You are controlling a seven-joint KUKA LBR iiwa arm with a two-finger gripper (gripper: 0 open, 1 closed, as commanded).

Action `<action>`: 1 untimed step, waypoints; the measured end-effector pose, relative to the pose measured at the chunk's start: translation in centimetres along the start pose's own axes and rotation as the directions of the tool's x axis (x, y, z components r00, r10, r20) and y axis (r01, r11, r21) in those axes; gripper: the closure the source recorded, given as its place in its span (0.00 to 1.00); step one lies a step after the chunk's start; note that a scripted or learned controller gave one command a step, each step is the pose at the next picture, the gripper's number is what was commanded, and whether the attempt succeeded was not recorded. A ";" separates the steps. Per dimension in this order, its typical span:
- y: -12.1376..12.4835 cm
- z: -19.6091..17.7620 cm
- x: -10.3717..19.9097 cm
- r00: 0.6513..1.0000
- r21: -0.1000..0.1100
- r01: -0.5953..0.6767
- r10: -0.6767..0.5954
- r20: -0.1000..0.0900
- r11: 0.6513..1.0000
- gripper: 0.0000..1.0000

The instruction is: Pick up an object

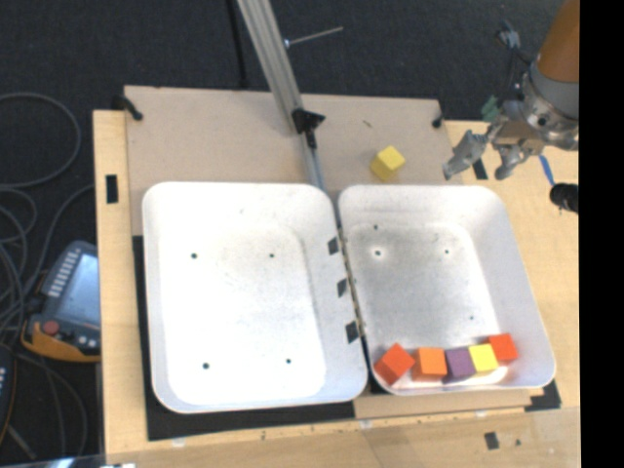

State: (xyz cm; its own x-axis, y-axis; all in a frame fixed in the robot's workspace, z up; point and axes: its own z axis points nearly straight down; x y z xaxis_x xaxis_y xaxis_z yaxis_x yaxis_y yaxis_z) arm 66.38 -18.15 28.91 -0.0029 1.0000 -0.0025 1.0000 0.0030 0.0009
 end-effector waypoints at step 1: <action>-6.0 -2.1 1.9 1.000 -0.001 -0.004 0.004 -0.002 1.000 0.00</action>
State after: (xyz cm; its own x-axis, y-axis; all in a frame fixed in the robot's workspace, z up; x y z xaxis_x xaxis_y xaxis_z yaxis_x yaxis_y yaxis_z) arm 60.40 -16.28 30.97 0.0006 1.0000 -0.0004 1.0000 -0.0006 0.0024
